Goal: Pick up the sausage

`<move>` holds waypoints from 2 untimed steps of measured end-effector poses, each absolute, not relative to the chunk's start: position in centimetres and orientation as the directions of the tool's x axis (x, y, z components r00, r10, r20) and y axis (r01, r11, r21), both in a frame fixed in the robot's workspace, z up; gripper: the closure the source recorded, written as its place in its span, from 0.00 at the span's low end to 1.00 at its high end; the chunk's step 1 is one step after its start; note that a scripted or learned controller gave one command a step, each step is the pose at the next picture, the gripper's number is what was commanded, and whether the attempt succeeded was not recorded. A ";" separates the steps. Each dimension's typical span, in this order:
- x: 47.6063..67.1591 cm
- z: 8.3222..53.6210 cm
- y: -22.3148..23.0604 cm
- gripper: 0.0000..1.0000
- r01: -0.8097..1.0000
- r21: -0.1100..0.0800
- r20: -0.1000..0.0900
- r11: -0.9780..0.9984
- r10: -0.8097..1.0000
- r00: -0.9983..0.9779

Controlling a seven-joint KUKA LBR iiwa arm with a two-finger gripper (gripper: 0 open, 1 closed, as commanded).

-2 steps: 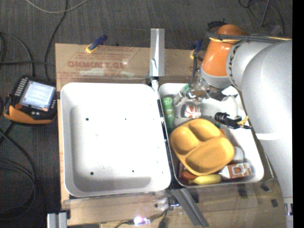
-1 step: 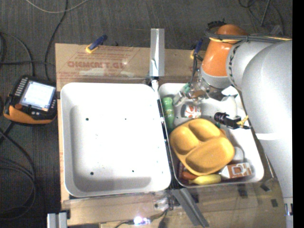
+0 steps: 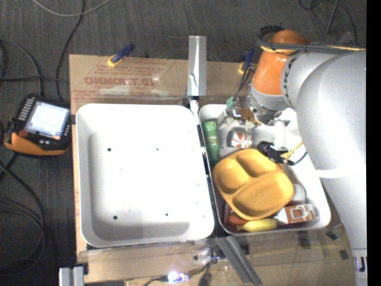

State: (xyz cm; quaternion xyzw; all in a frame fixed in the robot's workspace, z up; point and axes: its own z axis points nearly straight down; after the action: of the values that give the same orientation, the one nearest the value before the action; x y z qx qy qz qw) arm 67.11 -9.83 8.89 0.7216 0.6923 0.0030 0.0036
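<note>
Sausage (image 3: 236, 220) mostly hidden under yellow tray (image 3: 253, 183) (axis unclear).

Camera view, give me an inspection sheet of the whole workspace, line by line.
Surface: left bin white, a few dark specks; right bin crowded.
Job's things: sausage not clearly identifiable; a reddish item at the near edge, partly under the yellow tray, may be it.
Clutter: yellow tray, green bottle, banana, red-and-white can, brown carton.
Grippers: pincer low over the right bin's far end; hold not visible.
Cables: loose cables on the floor.
Surroundings: pendant left of the bench, cardboard behind the bins.
</note>
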 end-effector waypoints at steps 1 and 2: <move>67.0 8.9 -9.4 0.00 0.976 -0.002 0.001 -0.217 0.976 0.217; 66.6 8.8 -8.8 0.00 0.880 -0.031 -0.002 -0.473 0.881 0.474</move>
State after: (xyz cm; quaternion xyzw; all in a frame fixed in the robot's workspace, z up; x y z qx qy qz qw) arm 66.56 -8.84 8.84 0.8583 0.5129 -0.0086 -0.0128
